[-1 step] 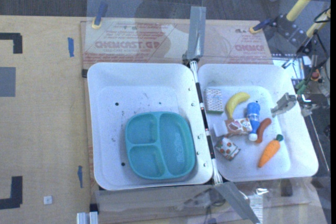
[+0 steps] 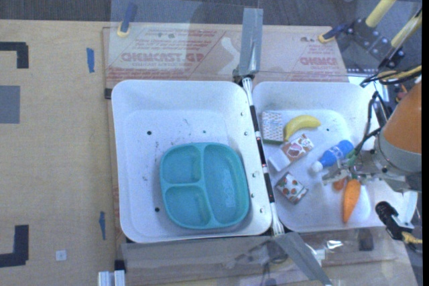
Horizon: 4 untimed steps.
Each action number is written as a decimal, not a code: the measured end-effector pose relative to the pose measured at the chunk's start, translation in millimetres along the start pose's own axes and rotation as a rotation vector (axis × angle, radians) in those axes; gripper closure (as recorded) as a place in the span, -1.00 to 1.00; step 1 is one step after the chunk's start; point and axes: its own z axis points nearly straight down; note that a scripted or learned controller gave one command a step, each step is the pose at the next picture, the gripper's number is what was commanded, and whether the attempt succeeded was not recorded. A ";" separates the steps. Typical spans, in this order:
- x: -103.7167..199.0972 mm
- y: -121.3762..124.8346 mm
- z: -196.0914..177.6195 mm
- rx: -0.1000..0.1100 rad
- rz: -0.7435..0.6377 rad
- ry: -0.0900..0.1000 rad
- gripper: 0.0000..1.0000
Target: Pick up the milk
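A small white carton with red print, which I take for the milk (image 2: 298,146), lies in the right bin (image 2: 315,228), left of centre. A second small carton with red and white pattern (image 2: 291,187) lies a little below it. My gripper (image 2: 340,174) reaches in from the right and hangs low over the bin, between a blue bottle (image 2: 333,155) and a carrot (image 2: 350,201). It is to the right of the milk and apart from it. Nothing of the milk is under it.
A banana (image 2: 301,122) and a flat patterned packet (image 2: 271,125) lie at the back of the right bin. The left bin (image 2: 134,117) holds a teal divided plate (image 2: 203,185). The arm's orange band (image 2: 409,124) stands over the right bin's right rim.
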 end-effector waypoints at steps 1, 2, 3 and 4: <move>-0.8 -2.0 -6.6 0.004 0.005 0.001 1.00; 46.5 30.6 -81.4 0.008 0.038 0.004 1.00; 82.8 56.6 -90.7 0.005 -0.022 0.003 1.00; 94.7 69.1 -96.8 0.005 -0.083 0.002 1.00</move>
